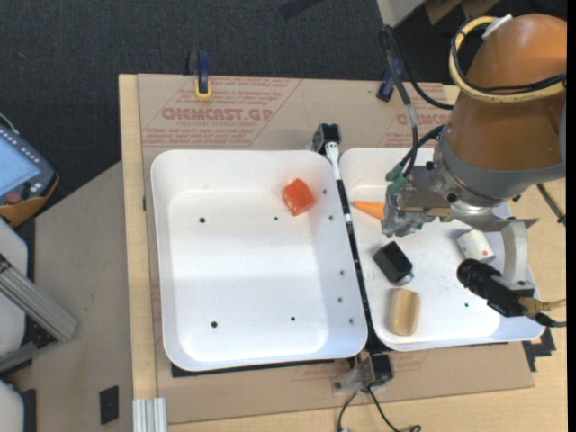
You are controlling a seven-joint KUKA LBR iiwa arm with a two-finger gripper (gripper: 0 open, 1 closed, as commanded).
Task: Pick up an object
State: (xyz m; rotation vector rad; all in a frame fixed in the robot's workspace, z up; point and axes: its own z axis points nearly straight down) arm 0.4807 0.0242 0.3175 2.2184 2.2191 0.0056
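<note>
Two shallow white bins side by side on a brown board (225, 106) with red lettering along its far edge; a blue clamp (202, 72) on that far edge, toward the left corner.

Gripper (400, 221) low over the right bin (468, 331), toward its far left corner, under the grey wrist and the orange band of the arm (513, 79); open or closed, impossible to tell from this slant.

Just beside the gripper, toward the left wall of the right bin, an orange cone (367, 209); lying flat, narrow end toward the seam between the bins; touching the gripper or apart from it, not to be told.

On the near side of the gripper, a black block (393, 262); lying askew on the bin floor, apart from the left wall.

Nearer still, toward the near left corner of the right bin, a tan cylinder (403, 312); on its side, close to the black block, a sliver of white floor between them.

In the left bin (171, 268), an orange cube (299, 196); toward the far right corner, well apart from the near rim; a few small dark dots on that bin's floor.

A black clip (326, 137) at the far end of the seam between the bins; a second clip (376, 367) at the near end, with thin cables trailing off the board's near edge.
</note>
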